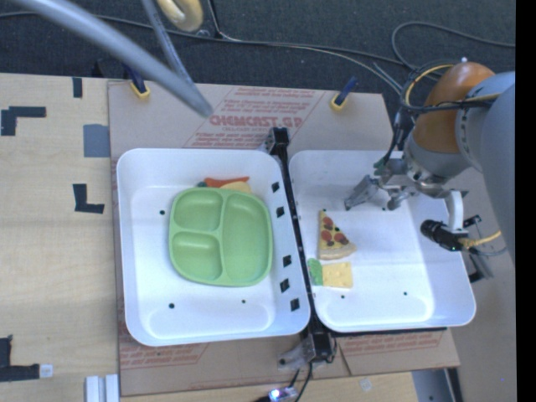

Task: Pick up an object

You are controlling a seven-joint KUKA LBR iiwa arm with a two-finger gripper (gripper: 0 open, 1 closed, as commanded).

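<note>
1. Pizza slice toy [333, 234] lying flat on floor of right bin [435, 308], left of and below gripper [378, 193], clear gap between, not touching.
2. Yellow cheese-like square [338, 275] just below the slice, small green piece [315, 270] touching its left edge; both further from gripper than the slice.
3. Gripper over upper part of right bin, fingers [360, 196] spread apart, nothing between them.
4. Grey arm with orange band [448, 99] coming in from right, above and behind gripper.
5. Left bin [138, 249] well left of gripper, past the divider; holds green compartment tray [222, 235], with orange and yellow bits [228, 182] poking out at its top edge.
</note>
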